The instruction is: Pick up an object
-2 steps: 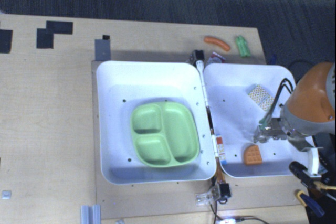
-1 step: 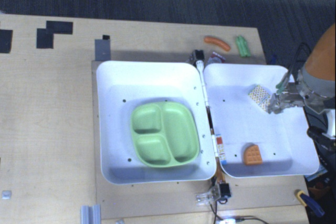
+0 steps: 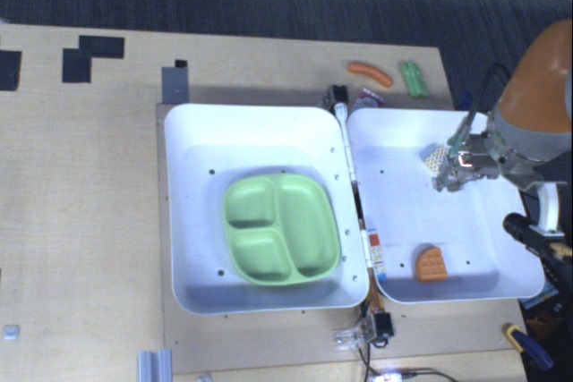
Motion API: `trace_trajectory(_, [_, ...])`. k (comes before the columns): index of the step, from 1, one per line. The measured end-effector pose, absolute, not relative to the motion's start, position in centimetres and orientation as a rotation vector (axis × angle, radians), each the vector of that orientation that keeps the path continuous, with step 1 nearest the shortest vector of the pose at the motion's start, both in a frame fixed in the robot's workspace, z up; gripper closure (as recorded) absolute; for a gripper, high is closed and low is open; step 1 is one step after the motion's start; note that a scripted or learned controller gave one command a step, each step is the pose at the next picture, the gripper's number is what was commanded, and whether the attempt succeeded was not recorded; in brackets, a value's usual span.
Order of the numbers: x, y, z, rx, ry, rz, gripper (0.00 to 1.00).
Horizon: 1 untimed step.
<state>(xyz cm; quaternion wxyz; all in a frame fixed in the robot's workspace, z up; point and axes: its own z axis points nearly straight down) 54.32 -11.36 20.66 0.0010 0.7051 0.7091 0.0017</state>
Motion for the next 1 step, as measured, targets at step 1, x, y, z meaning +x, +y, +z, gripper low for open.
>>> trace_trajectory(1, [48.71,-9.33,21.69,2.217,2.223,0.003,1.00])
